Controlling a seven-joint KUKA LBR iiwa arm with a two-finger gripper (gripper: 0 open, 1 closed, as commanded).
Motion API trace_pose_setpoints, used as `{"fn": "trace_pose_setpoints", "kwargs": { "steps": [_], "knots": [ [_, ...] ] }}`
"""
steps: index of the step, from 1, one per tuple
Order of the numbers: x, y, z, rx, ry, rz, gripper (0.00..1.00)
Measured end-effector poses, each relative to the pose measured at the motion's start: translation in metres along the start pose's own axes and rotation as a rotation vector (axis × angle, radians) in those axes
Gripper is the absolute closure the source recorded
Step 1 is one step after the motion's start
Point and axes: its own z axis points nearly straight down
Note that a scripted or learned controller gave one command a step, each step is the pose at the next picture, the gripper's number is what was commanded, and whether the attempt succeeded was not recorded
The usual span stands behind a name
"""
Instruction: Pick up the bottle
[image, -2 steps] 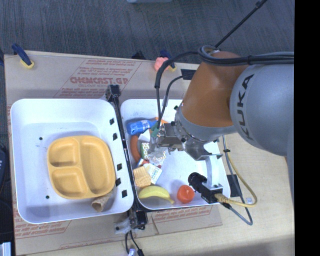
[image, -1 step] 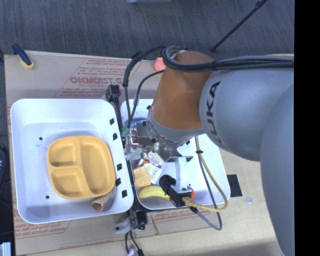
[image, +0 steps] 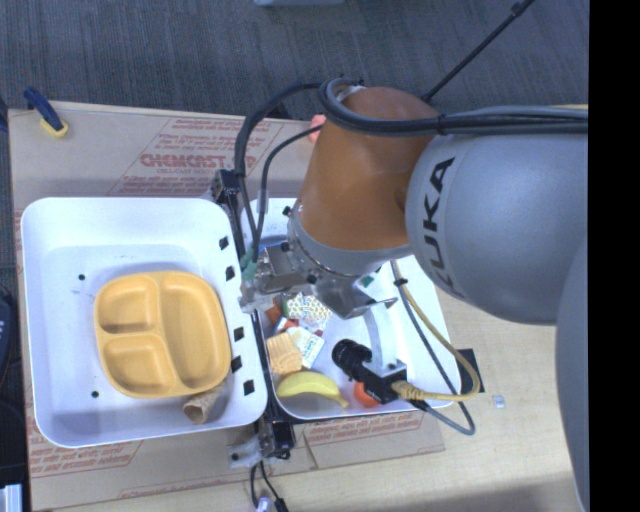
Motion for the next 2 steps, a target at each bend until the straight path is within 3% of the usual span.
{"fn": "trace_pose_setpoints", "kwargs": {
  "steps": [1, 2],
  "knots": [
    [0.017, 0.004, 0.044, 0.005, 0.000, 0.279, 1.00],
    [-0.042, -0.007, 0.043, 0.003, 0.001, 0.078, 1.00]
  ]
}}
